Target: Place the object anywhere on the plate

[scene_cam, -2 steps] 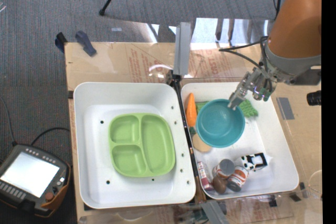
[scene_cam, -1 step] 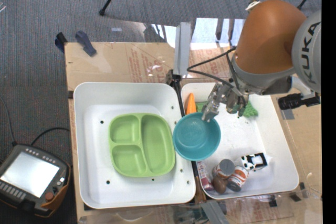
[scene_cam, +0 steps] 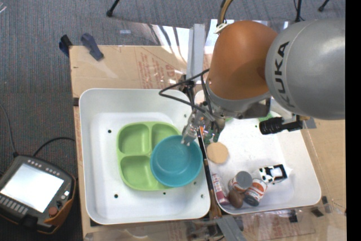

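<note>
**Gripper over the bowl's edge**

Grey carpet lies under the bench. I see a green plate [scene_cam: 135,156] in the left bin [scene_cam: 96,121], with a blue bowl [scene_cam: 175,162] on its 4 o'clock side. My gripper [scene_cam: 194,131] hangs at the bowl's 1 o'clock rim; I cannot tell how it is set. A tan round cookie [scene_cam: 218,153] lies in the right bin [scene_cam: 299,175], at 3 o'clock from the bowl.

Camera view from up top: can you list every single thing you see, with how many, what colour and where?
Shallow plastic bins: 2, white, side by side on bench.
Divided plastic plate: 1, green, left bin.
Round plastic bowl: 1, blue, overlapping plate's right side.
Round flat cookie-like piece: 1, tan, right bin.
Toy cow: 1, black-and-white, right bin.
Small cans and toys heap: several, mixed colours, right bin's front.
Handheld screen pendant: 1, grey, floor at left.
Arm: 1, grey and orange.
Gripper: 1, above bowl's rim.
</note>
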{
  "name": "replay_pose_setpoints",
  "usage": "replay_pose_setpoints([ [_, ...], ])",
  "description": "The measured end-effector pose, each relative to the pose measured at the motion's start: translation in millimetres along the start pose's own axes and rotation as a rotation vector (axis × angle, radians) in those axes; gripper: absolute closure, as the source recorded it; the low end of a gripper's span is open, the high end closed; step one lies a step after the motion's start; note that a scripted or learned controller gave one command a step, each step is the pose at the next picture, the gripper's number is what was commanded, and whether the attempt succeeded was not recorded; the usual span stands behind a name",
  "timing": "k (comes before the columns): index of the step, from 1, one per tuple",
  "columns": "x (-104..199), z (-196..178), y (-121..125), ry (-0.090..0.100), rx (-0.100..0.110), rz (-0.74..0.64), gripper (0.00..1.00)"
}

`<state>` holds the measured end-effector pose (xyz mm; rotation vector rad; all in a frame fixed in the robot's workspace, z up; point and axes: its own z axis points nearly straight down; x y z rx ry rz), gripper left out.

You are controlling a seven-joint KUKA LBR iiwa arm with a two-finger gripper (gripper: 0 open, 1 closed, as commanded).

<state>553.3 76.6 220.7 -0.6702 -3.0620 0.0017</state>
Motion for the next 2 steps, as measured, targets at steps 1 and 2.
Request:
replay_pose_setpoints([
  [1, 44.3, 24.6, -12.2, -0.002, 0.000, -0.169, 1.00],
  [2, 43.7, 23.6, -12.2, -0.004, -0.001, -0.168, 0.00],
])
